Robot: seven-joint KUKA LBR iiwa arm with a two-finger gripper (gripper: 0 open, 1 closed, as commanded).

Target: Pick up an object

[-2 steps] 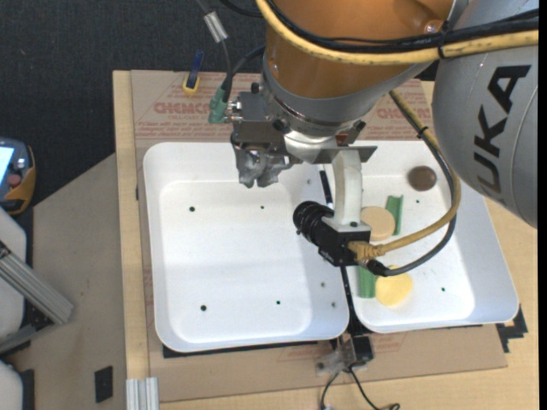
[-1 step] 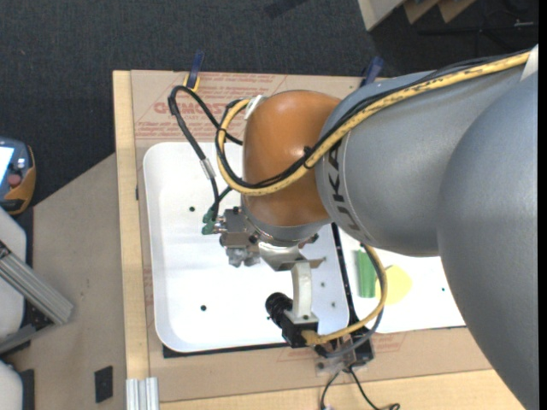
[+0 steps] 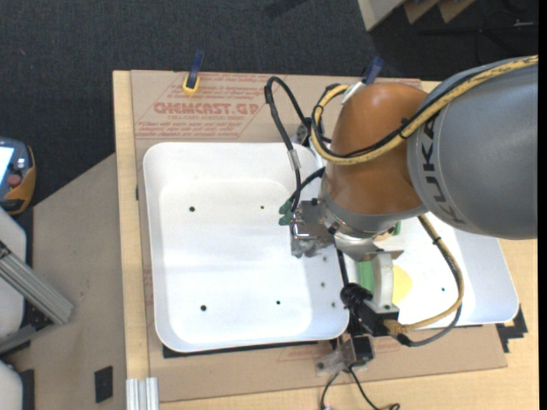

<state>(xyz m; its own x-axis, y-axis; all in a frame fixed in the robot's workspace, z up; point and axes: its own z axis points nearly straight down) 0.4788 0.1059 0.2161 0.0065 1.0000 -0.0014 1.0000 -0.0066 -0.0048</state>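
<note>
Green object [image 3: 367,275] and yellow object [image 3: 403,287] are your candidates. Both lie in the right bin [image 3: 480,263], touching or nearly so, mostly hidden under the wrist. They sit just right of the gripper [image 3: 302,232] in the view, a bit toward the near edge. The gripper hangs low over the inner edge of the left bin [image 3: 214,254], by the wall between the bins. Can't tell how far open it is or whether it has anything; nothing seen in its hold. There's a small green fleck just left of it, too small to name.

Step, by my read: approach, no grasp yet. Next move calls for shifting right over the green object, then descending.

Writing: the brown board [image 3: 205,107] beyond the gripper reads "CHEMCAST GP". The grey arm [image 3: 483,156] shows partial letters, likely "KU".
</note>
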